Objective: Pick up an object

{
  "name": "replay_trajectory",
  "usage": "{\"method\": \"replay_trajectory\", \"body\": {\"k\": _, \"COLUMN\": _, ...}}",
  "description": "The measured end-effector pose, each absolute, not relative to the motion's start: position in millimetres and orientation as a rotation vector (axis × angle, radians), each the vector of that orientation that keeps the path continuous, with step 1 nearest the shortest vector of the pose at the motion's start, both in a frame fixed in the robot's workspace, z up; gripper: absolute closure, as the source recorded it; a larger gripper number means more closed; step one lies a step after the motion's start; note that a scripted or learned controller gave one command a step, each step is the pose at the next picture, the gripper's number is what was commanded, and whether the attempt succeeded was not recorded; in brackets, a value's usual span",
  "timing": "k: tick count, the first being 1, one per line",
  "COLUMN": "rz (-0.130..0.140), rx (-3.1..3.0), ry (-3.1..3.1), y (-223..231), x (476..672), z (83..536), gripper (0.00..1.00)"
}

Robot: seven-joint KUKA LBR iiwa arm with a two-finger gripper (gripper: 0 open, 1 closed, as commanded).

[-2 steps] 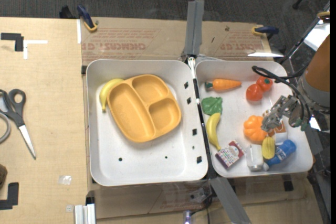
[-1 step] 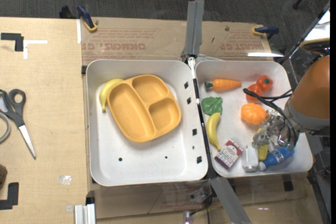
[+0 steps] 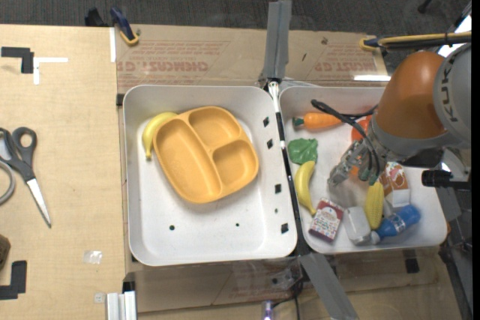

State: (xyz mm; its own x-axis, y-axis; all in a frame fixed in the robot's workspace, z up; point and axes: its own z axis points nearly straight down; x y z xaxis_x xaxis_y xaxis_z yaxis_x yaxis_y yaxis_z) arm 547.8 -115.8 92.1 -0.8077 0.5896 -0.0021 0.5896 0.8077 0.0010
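My gripper [image 3: 351, 168] hangs low over the middle of the right bin [image 3: 341, 95], with the grey arm and its orange band just above it to the right. Under and around it lie a yellow banana [image 3: 304, 187], a second yellow banana [image 3: 374, 204] standing almost upright in the view, a green toy [image 3: 303, 150], an orange carrot [image 3: 324, 121], a red-and-white carton [image 3: 325, 221] and a blue bottle [image 3: 399, 222]. The gripper partly covers a grey object below it. I see nothing clearly held.
The left bin [image 3: 202, 236] holds a yellow divided plate [image 3: 206, 154] with another banana [image 3: 154, 130] at its left rim. Scissors [image 3: 26, 168] lie on the wooden bench at far left. A white-and-orange pack [image 3: 394, 183] sits by the right bin's right side.
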Motion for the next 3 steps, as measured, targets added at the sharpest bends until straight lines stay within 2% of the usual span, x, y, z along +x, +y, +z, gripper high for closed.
{"method": "replay_trajectory", "body": {"k": 1, "rz": 0.000, "rx": 1.197, "ry": 2.900, "y": -104.4, "x": 608.5, "z": 93.2, "gripper": 1.00}}
{"method": "replay_trajectory", "body": {"k": 2, "rz": -0.002, "rx": 1.608, "ry": 2.699, "y": -112.7, "x": 557.3, "z": 91.6, "gripper": 1.00}}
{"method": "replay_trajectory", "body": {"k": 3, "rz": -0.002, "rx": 1.857, "ry": 2.533, "y": -111.4, "x": 556.9, "z": 91.6, "gripper": 1.00}}
